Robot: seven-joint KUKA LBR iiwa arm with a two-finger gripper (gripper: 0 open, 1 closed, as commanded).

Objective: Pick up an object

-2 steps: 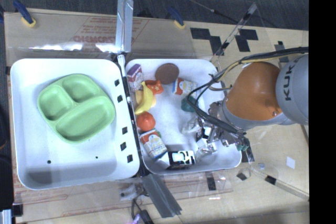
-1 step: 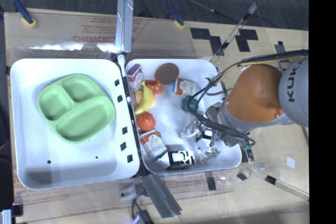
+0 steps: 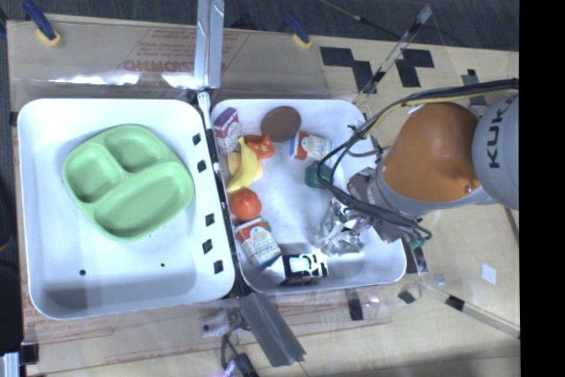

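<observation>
A: Two white bins are sitting side by side. The left bin (image 3: 53, 278) is holding one green divided plate (image 3: 129, 179). The right bin (image 3: 371, 274) is holding the small things, and the arm (image 3: 433, 156) is reaching into it from three o'clock.

B: Where is the gripper?

A: The gripper (image 3: 346, 229) is hanging low over the right bin's four o'clock corner. Cables and metal are crowding the view there, so whether it is open or closed, I cannot tell.

B: What is sitting in that bin?

A: I am counting about eight things. One banana (image 3: 242, 168) is lying along the nine o'clock wall, with one tomato (image 3: 245, 205) just below it. One brown disc (image 3: 281, 123) is resting at twelve o'clock. One small carton (image 3: 227, 128) is standing at eleven o'clock, one pouch (image 3: 311, 146) near one o'clock, one jar (image 3: 257, 243) at seven o'clock. One toy car (image 3: 305, 267) is lying at six o'clock, nearest the gripper. One teal piece (image 3: 314, 176) is peeking out near the centre.

B: Which is the likeliest pick?

A: Probably the toy car. It is looking light, rigid and smooth, so it may be slipping under a loose pinch. Gripping across its narrow sides seems the safest hold.
</observation>
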